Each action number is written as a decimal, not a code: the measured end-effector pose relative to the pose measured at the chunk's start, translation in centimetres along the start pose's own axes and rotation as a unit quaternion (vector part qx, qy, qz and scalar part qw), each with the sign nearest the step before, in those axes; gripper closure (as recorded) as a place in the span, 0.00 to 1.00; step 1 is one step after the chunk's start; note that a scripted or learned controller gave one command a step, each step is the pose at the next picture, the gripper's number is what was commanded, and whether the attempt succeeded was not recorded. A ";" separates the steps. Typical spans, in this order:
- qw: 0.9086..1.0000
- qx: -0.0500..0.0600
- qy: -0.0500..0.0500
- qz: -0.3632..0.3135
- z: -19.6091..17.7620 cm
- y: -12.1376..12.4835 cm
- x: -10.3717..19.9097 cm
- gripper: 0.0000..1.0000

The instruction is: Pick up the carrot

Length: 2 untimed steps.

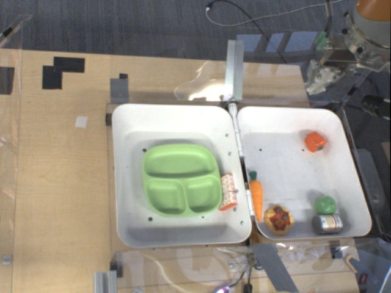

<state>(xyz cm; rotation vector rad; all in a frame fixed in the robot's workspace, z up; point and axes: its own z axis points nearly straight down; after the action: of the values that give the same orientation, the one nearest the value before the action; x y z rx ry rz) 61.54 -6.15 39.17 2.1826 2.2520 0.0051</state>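
The scene is viewed by a single fixed camera set above the table [55, 182], looking down at a slant. Both white bins, the left bin [125, 224] and the right bin [287, 133], are framed whole from a moderate distance, with dark floor [122, 17] seen beyond.

The arm [371, 5] sits in the upper right corner of the frame (its orange band cut by the top edge), wrist angled down and leftward. The gripper [317, 81] hangs at its lower end, pale metal.
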 end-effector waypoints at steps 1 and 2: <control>0.997 0.003 0.001 -0.074 20.8 -6.3 4.7 1.00; 0.998 0.002 0.001 0.058 20.7 -5.0 3.6 1.00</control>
<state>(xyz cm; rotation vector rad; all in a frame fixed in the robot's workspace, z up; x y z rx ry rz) 56.60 -2.79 18.44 2.3122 2.1244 0.0029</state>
